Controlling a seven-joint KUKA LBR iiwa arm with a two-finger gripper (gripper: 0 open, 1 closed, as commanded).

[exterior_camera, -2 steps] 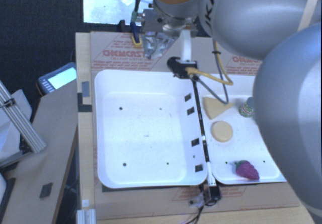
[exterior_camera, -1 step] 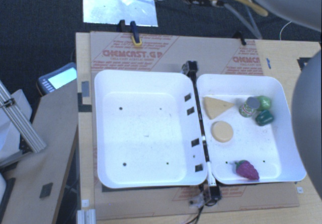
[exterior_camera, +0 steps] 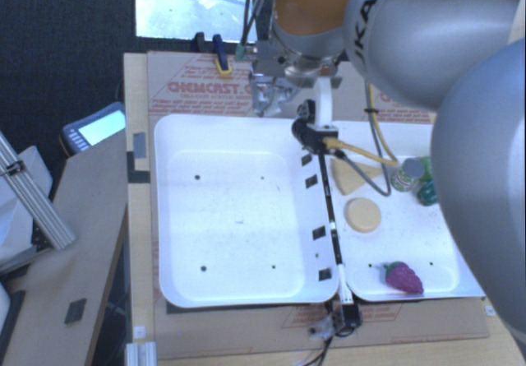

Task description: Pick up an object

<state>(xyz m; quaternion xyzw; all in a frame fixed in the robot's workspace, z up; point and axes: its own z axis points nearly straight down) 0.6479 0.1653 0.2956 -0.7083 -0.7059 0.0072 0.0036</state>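
**Nothing picked up yet: the hand sits high at the back of the bins**

From where I stand, the job looks barely begun. The arm (exterior_camera: 427,35) leans in over the table (exterior_camera: 99,216), and its hand (exterior_camera: 271,97) hangs near the back rim of the left bin (exterior_camera: 173,192), above the cardboard sheet behind it rather than over anything it could take. I cannot tell from this angle whether the hand is apart or together, and I see nothing carried under it.

All the things to choose from lie in the right bin (exterior_camera: 444,278): a purple berry-like piece (exterior_camera: 403,277) near the front, a round tan disc (exterior_camera: 362,215) just right of the divider, a tan wedge (exterior_camera: 349,178) behind that, and a small grey-and-green piece (exterior_camera: 413,173) close to the arm's bulk. Each rests flat on the bin floor, well apart from the hand.

So I judge the whole pick remains: travel across, descend, close on one, lift.
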